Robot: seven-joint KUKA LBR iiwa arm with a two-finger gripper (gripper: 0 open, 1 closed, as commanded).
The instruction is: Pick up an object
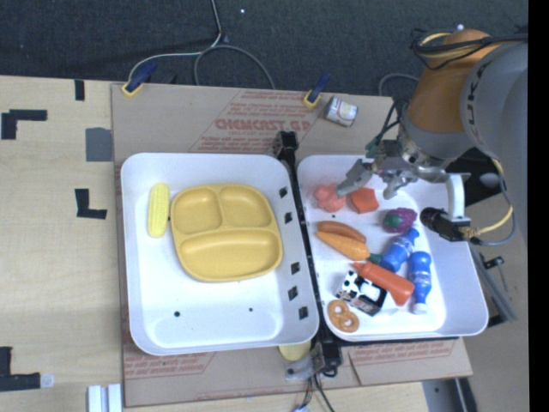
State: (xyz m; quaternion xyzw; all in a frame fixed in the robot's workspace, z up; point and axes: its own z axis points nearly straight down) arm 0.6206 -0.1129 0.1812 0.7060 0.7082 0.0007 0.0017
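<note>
Near edge, right bin: pretzel (344,316) sits closest to us, touching a black-and-white toy (364,292), possibly a cow, though it's small and hard to read.
Just behind: orange carrot (386,281) lies slantwise, and a blue bottle (419,278) lies beside it with a white cap toward the near rim.
Middle of right bin: second blue piece (398,251) next to a purple item (398,221); an orange hot-dog-like piece (342,239) lies to their left.
Far corner of right bin: pink lump (327,197) and red-orange block (364,200) side by side, almost touching.
Tool (377,178): hovers right over those two, fingers spread apart, one tip by the pink lump, nothing between them, so it's released and gripping nothing.
Arm (455,93): grey with an orange band, coming in from the right over the bin's far rim.
Right bin (467,312): white, shallow, crowded.
Left bin (146,316): yellow divided plate (227,232) in the centre, corn cob (158,209) just beside it on the left.
Table (51,230): pale wood with cardboard under both bins; a small can (341,110) lies beyond them.
</note>
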